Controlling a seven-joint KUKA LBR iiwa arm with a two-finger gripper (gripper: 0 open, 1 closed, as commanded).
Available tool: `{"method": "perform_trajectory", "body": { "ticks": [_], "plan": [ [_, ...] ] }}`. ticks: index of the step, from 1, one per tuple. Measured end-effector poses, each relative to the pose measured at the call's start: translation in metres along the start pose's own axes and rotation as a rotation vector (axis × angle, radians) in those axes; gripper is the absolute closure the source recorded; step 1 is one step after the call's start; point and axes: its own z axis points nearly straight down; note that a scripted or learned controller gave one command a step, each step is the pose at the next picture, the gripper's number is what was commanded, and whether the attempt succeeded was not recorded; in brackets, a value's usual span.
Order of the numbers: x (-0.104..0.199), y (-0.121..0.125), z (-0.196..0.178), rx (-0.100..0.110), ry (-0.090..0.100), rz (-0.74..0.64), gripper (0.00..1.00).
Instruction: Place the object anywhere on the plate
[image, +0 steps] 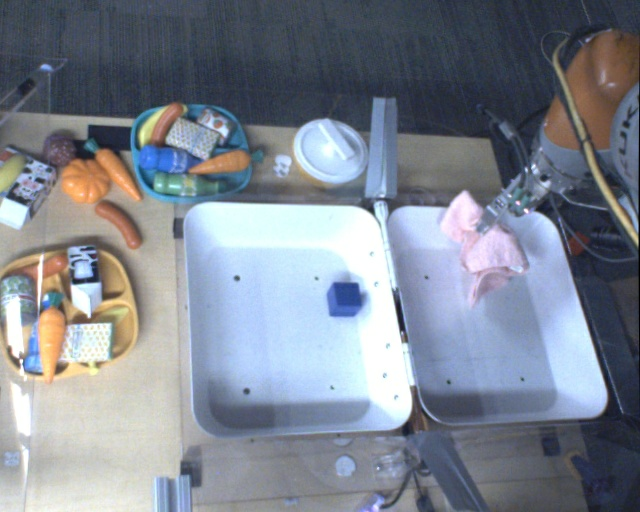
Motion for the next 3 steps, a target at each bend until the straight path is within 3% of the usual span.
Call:
{"method": "perform_trajectory", "body": {
  "ticks": [1,3],
  "plan": [
    [0.0,0.003,-0.039,-0.001,0.0,-0.008,1.0],
    [0.081,0.06,-0.044,-0.002,0.002,-0.812,1.0]
  ]
}}
